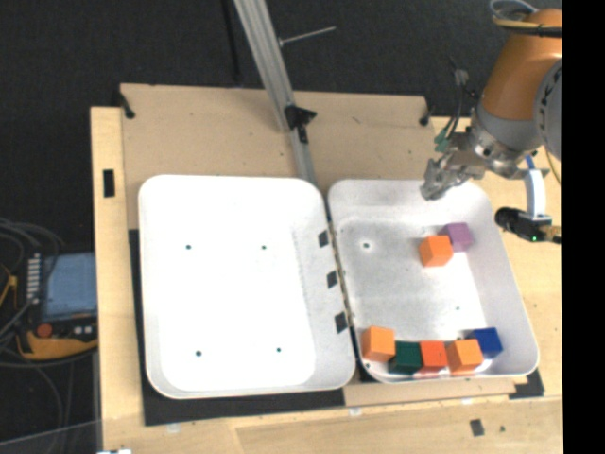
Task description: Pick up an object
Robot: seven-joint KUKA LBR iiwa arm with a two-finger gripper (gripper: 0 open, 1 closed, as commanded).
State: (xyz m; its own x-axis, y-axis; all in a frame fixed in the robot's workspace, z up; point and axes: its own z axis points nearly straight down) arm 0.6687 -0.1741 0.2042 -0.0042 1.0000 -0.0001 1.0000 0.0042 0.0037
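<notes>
We see the jaws (437, 185) over the back rim of the right bin (416, 282), w/ nothing between them; can't tell if they're parted or closed. Nearest: orange cube (436, 251) touching purple cube (458, 235), both just in front of the jaws, apart from them. More cubes line the front wall: orange, green, orange, orange, blue (487, 340). No readable writing.

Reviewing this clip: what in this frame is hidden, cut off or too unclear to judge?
- Gripper: too small and blurred in the camera view to judge its state or height above the right bin.
- Arm: cut off at the right.
- Row of blocks along the bin's near wall: the red block is mostly hidden behind the bin's rim.
- Purple block: touching or beside the orange block, unclear.
</notes>
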